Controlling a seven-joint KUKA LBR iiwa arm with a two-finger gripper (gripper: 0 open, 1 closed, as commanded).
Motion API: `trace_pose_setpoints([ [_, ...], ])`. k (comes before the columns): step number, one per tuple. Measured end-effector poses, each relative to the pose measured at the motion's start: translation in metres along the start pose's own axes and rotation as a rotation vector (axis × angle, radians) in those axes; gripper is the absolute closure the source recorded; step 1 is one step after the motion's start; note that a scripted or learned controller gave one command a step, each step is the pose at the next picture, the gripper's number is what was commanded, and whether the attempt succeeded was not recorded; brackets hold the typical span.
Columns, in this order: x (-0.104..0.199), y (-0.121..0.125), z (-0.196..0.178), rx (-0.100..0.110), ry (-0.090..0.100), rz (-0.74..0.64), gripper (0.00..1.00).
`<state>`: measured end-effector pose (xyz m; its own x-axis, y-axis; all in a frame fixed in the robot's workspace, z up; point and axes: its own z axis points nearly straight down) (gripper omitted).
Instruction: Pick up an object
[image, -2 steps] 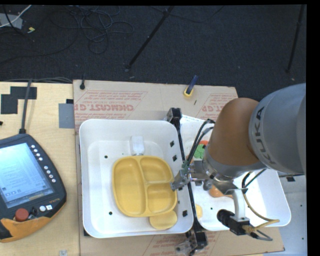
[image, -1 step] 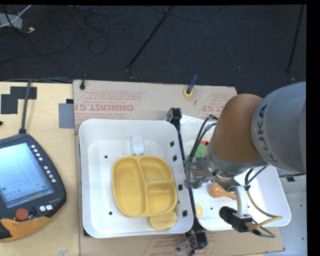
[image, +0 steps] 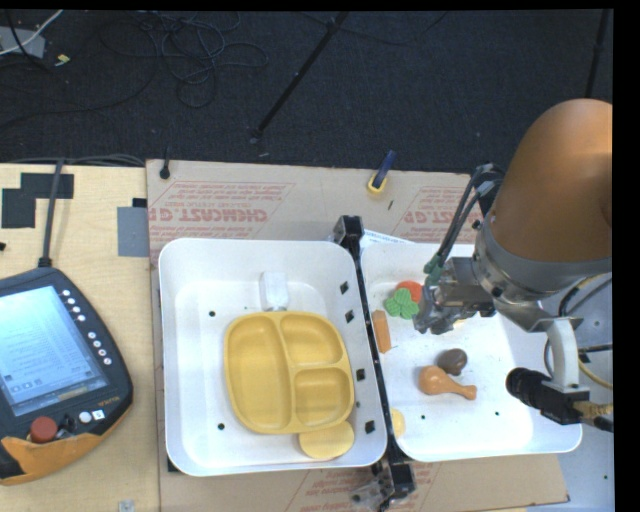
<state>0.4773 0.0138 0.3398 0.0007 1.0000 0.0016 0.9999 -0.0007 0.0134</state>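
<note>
- In the right bin (image: 500, 425) lie several small toy foods: a green piece (image: 402, 307) touching a red piece (image: 408, 292), an orange carrot-like stick (image: 381, 331) by the divider, a brown lump (image: 452, 360) and a tan drumstick (image: 446, 382).
- The gripper (image: 437, 316) sits low just beside the green piece, at its right; whether it is open, closed or gripping anything cannot be told.
- The brown lump and drumstick lie near, below the gripper, apart from it.
- The left bin (image: 190, 290) holds 1 yellow 3-compartment tray (image: 290, 372), a small clear cup (image: 274, 291) above it and a yellow disc (image: 327, 440) at its lower edge.
- A teach pendant (image: 55, 370) rests on the bench at far left.
</note>
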Motion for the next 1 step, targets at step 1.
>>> trace_pose_setpoints([
  [1, 0.0900, 0.0180, -0.1317, -0.001, 0.004, -0.010, 1.00],
])
